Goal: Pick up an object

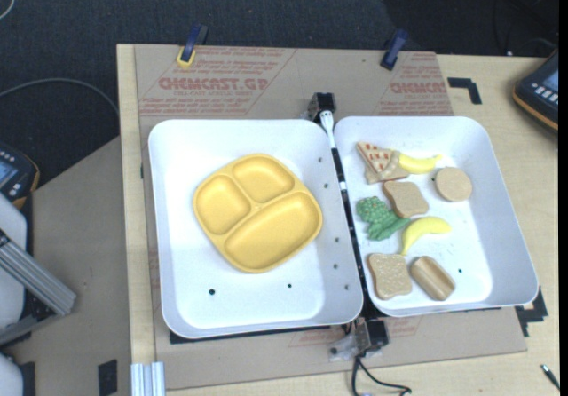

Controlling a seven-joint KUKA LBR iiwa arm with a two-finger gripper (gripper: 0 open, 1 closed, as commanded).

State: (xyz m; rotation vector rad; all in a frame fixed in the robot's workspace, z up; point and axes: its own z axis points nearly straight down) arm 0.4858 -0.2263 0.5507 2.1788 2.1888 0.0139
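The right bin (497, 208) holds several toy foods. A pizza slice (376, 159) lies at the back next to a banana (419, 162). A round cookie (453, 184) sits to the right of a bread slice (406, 199). Green broccoli (379, 217) touches a second banana (425, 231). Near the front lie another bread slice (389, 274) and a brown sausage (432, 278). A yellow divided plate (257, 211) lies in the left bin (177, 234).
Both bins rest on a cardboard sheet (266, 79) clamped at the back by two clips (187, 54). A black device (540, 94) sits at the right edge of the bench. Metal framing (35, 279) stands at the left.
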